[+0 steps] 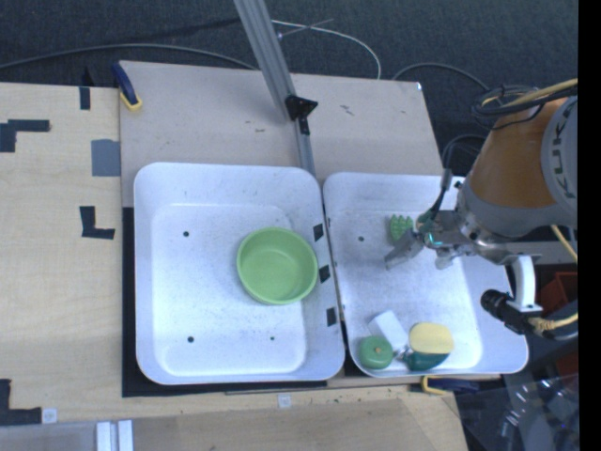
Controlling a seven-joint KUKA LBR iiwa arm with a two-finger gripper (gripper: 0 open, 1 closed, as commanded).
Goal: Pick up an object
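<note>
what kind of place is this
Likely a robotics lab's grasping test bench: a robot arm reaches over two white bins of mixed small items, such as a green bowl, with loose cables on the floor.

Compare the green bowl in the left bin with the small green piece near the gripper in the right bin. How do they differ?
The green bowl is much larger than the small green piece. The bowl is round, smooth and pale green; the piece is darker, with a ridged edge. The bowl sits alone in the left bin; the piece lies in the right bin, close to the gripper. Both are green.
</note>
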